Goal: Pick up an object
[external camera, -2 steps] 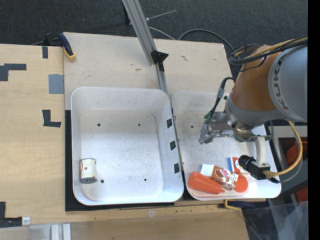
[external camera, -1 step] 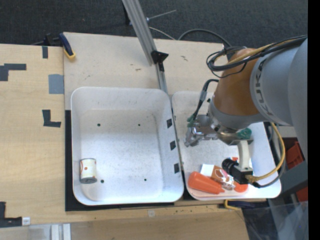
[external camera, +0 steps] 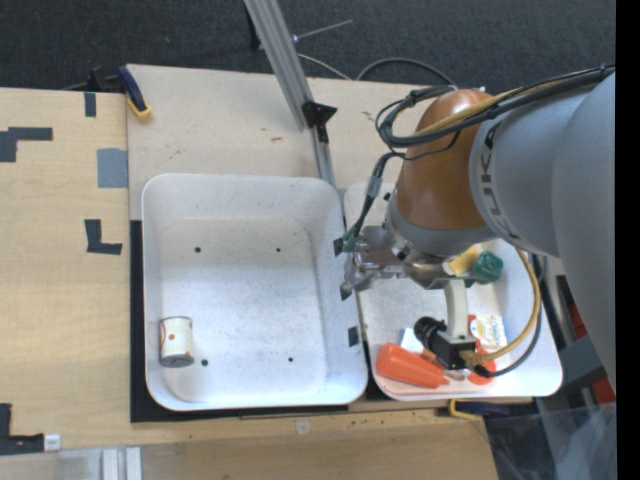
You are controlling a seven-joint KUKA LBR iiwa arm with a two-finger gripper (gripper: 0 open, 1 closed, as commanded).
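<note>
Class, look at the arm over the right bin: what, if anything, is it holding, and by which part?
It cannot be told. The arm covers the end effector over the right bin, so no hold shows on the orange carrot or anything else.

arm (external camera: 520, 168) covering right bin (external camera: 545, 368), small items there unclear

Robotics lab bench, not a home. I work over a plywood bench top (external camera: 60, 198) patched with grey and black tape marks (external camera: 112, 168). Two white bins: left one (external camera: 240, 193), right one (external camera: 535, 368). An aluminium rail (external camera: 285, 53) slants overhead. Loose cables (external camera: 400, 68) trail across the boards. Dark carpet (external camera: 450, 8) beyond the bench.
</note>
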